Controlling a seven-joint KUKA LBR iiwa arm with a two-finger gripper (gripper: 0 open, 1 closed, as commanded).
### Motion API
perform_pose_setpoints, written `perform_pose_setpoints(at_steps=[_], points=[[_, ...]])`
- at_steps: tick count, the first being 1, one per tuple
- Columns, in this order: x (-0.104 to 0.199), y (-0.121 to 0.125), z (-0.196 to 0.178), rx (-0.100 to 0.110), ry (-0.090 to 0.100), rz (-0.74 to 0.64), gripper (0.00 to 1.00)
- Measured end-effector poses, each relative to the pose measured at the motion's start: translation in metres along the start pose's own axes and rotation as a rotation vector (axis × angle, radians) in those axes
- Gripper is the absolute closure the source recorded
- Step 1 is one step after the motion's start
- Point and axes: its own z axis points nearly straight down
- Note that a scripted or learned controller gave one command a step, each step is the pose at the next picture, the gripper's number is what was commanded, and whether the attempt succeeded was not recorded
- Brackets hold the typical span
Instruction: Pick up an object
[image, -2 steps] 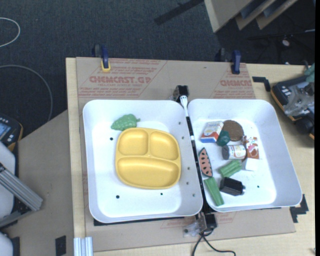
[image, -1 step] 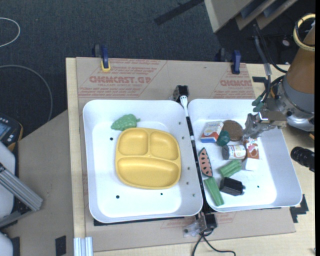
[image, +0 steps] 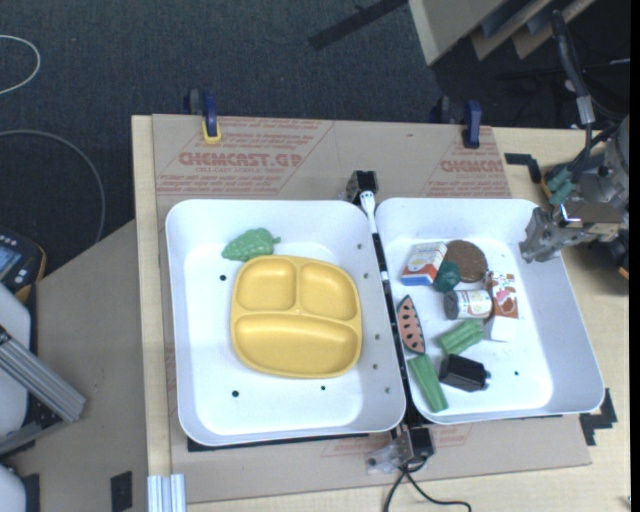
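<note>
From where I sit, the hand (image: 540, 240) hangs at the upper right corner of the right bin (image: 560, 330), over its rim; I cannot tell its state from this slant, and nothing shows in it — so the pick is not yet made.

To do this step well I would choose a piece that stands apart from its neighbours; the black block (image: 464, 374) near the front of the bin looks the best bet, with bare white floor to its right; the green stick (image: 427, 382) just beside it on the left is the one thing to avoid clipping. I would come down straight, centred, and close only once low enough; the heap further back — brown disc (image: 466, 259), small carton (image: 424, 264), can (image: 472, 302) — is too crowded for a clean grip, I judge.

The block lies toward the bin's front and to the left of the hand, well apart from it; the yellow tray (image: 296, 316) and green leaf (image: 249, 244) sit in the left bin (image: 190, 330), farther off.
</note>
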Motion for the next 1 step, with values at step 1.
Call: perform_pose_setpoints(at_steps=[1], points=[[0.0846, -0.0054, 0.0994, 0.020, 0.004, -0.008, 1.00]])
